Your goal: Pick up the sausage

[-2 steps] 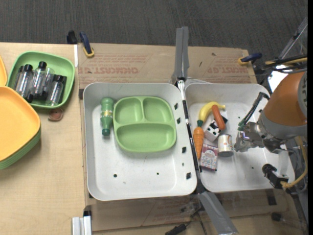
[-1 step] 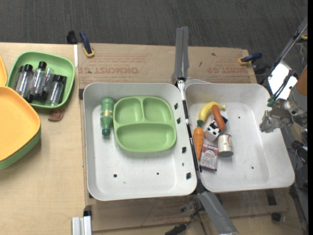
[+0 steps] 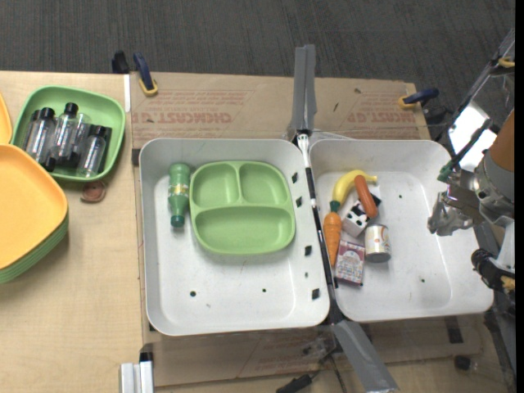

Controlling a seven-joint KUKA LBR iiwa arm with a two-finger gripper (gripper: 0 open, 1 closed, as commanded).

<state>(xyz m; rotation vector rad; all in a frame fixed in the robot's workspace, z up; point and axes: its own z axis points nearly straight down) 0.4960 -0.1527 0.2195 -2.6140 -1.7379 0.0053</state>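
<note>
Sausage (image 3: 367,197) lay in the right bin (image 3: 409,293), upper-left part, slanted, reddish-orange, wedged into a tight clutter. Banana (image 3: 350,183) touched it on the upper left, black-and-white die (image 3: 355,214) sat just under its lower end. Carrot (image 3: 332,234) lay just left of the die, near the divider between bins. Small tin can (image 3: 377,243) and a pink-white carton (image 3: 350,262) sat below.

End effector (image 3: 447,216) hung at the right side of the same bin, well apart from the sausage, nothing between its fingers. Could not tell how far they were spread; the view was too blurred there.

Likely risks:
- Sausage packed against banana and die, so a finger coming down probably would land on a neighbour and shove the pile, or pinch the banana along with it.
- Carrot had similar colour and shape, so a wrong-target grasp was plausible.
- Sausage looked round and smooth; an off-centre pinch could roll it out or squirt it sideways.
- Slanted lie meant wrist yaw had to match, else fingers would close along its length.

Hard to make out:
- Sausage's lower end was partly hidden behind the die.
- Arm was cut off at the right edge.
- Contact height above the bin floor could not be judged from the slanted view.

Left bin (image 3: 237,301) held a green divided plate (image 3: 242,205) and green bottle (image 3: 178,193), irrelevant here.
</note>
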